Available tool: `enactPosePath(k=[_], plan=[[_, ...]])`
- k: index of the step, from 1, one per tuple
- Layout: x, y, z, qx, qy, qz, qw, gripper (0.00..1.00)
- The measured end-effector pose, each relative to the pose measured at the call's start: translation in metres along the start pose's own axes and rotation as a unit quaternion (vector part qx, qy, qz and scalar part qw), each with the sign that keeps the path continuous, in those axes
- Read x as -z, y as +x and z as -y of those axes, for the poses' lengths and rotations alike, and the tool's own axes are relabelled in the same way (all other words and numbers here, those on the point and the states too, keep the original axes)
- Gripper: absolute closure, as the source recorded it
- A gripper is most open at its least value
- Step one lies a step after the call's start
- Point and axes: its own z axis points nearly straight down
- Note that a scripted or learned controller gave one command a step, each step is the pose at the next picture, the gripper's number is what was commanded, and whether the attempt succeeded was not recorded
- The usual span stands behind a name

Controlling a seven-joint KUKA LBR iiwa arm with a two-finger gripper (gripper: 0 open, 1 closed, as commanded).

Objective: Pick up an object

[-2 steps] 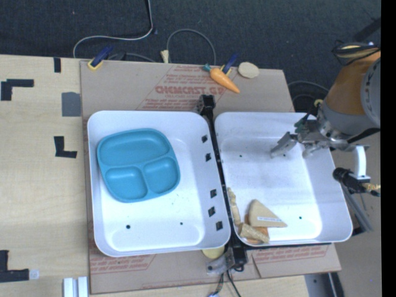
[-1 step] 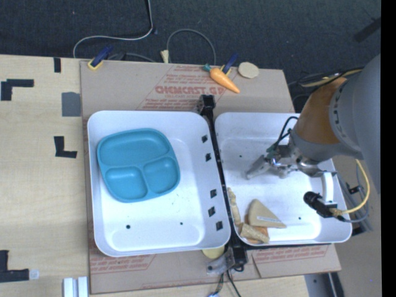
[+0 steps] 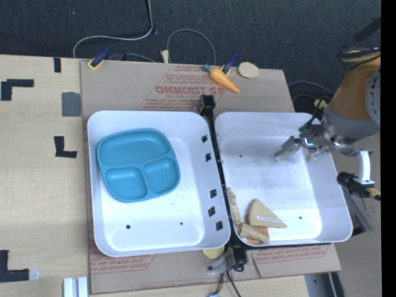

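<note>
Wedge-shaped food piece (image 3: 266,216) lies near edge of right bin (image 3: 309,184), untouched. Gripper (image 3: 301,147) over far right of bin, jaws spread, empty, well apart from wedge. Pick not begun; reach, grasp, lift left.

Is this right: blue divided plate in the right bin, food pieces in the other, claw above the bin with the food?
Not quite. The camera view shows the blue divided plate in the left bin, not the right. The food pieces lie in the right bin, and the claw is above that bin.
</note>
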Motion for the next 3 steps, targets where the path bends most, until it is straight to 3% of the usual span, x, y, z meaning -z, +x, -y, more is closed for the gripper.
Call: enactPosePath(k=[1,2,3], plan=[[-0.067,0.047,0.028,0.002,0.001,0.001,1.0,0.0],[0.064,-0.002,0.015,0.0,-0.004,0.002,1.0,0.0],[-0.063,0.044,0.03,0.003,0.008,-0.004,1.0,0.0]])
